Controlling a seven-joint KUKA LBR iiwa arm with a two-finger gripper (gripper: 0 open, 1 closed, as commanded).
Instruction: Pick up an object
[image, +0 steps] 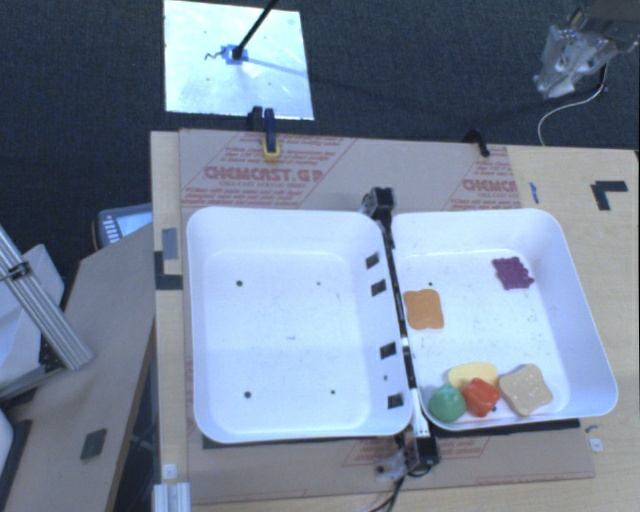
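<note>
Now, my gripper (572, 55): up at 1 o'clock of the view, over the dark floor beyond the bench, well apart from both bins. Released or clenched, I cannot tell; it is small and blurred there, and I see nothing gripped in it.
Right bin (570, 260): at 3 o'clock of the bench, touching the left bin along the middle seam. All my candidate objects lie in this one.
Purple piece (512, 272): at 1 o'clock inside the right bin, lying alone, well apart from the rest.
Orange flat piece (424, 309): at 9 o'clock of the right bin, near the wall shared with the other bin.
Yellow piece (472, 374): at 6 o'clock of the right bin, at the top of a tight cluster.
Green piece (446, 403): at 7 o'clock, in the bin's near left corner, touching the red piece.
Red piece (481, 397): just below the yellow piece, between the green piece and the bread slice.
Bread slice (526, 389): at 5 o'clock, lying flat just beside the red piece.
Left bin (200, 300): at 9 o'clock of the bench, white, with a few dark dots on its floor.
Cardboard sheet (300, 172): under both bins, red lettering showing at 12 o'clock.
Metal plate (237, 58): on the floor at 11 o'clock, beyond the bench.
</note>
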